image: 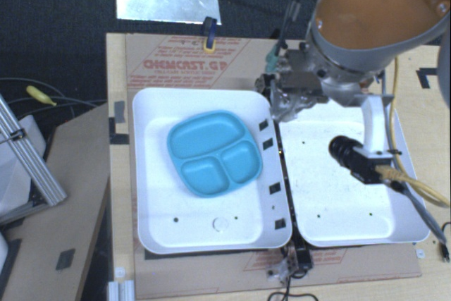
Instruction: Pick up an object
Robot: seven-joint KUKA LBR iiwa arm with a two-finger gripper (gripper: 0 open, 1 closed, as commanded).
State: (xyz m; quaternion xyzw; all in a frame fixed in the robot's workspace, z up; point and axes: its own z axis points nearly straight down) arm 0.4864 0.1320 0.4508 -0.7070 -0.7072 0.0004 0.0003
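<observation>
A blue divided plate (213,153) was seen lying flat in the left bin (151,173), offering only thin rims for grasping. The gripper (285,103) was positioned above the bins' shared edge; its state could not be told.

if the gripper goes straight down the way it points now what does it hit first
Probably the dividing rims where the two shallow white bins meet, not the blue three-compartment plastic plate to its left. The gripper hangs near that seam's far end, though depth is unclear from this slanted view.

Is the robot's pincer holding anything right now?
Cannot be told: the pincer sits near the bins' shared top edge, with nothing seen in it. The blue plate lies alone in the left bin.
</observation>
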